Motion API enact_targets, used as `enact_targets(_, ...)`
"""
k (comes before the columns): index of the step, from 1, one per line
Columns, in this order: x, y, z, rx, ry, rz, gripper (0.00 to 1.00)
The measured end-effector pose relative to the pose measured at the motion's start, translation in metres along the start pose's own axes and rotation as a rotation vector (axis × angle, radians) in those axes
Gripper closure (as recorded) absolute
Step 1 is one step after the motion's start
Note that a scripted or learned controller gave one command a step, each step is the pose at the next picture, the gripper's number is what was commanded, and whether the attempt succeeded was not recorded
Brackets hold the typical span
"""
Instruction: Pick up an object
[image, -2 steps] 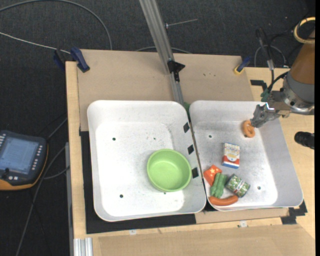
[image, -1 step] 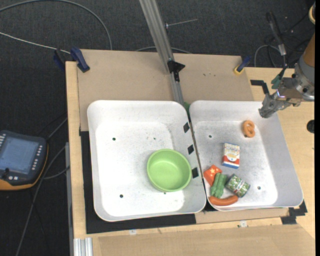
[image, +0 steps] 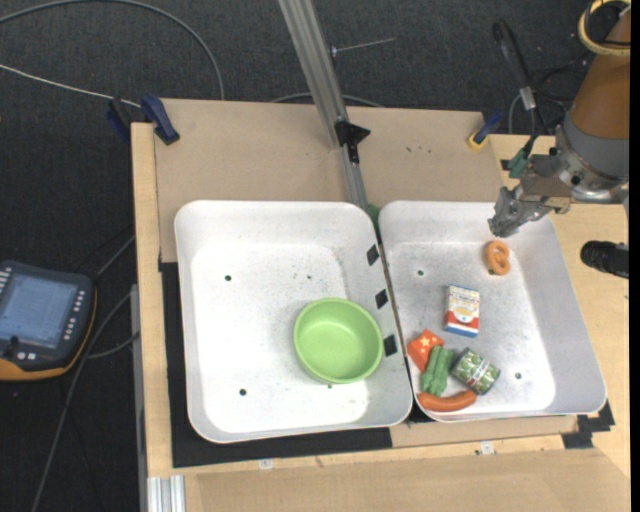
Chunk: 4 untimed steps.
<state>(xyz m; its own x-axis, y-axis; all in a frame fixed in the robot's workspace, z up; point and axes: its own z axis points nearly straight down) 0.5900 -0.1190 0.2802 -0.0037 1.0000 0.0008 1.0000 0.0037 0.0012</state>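
My gripper (image: 503, 222) hangs over the far right part of the right bin (image: 560, 300), just above and left of an orange pretzel-like piece (image: 497, 257). Nothing shows between its fingers. Further down the same bin lie a small white, blue and red carton (image: 462, 310), a red pepper piece (image: 425, 348), a green vegetable (image: 437, 370), a green can (image: 474, 371) and a red sausage (image: 447, 402). A green bowl (image: 338, 340) sits in the left bin (image: 230, 300) near its right wall.
A metal pole (image: 325, 85) slants down from the top to the bins' shared wall. Blue clamps (image: 158, 118) grip the bench's far edge. A handheld pendant (image: 40, 318) lies off the bench at the left.
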Motion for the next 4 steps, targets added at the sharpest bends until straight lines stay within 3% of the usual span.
enact_targets(1,0.059,0.005,0.010,0.001,0.001,-0.002,1.00)
enact_targets(4,0.216,-0.018,0.023,0.002,0.000,-0.002,1.00)
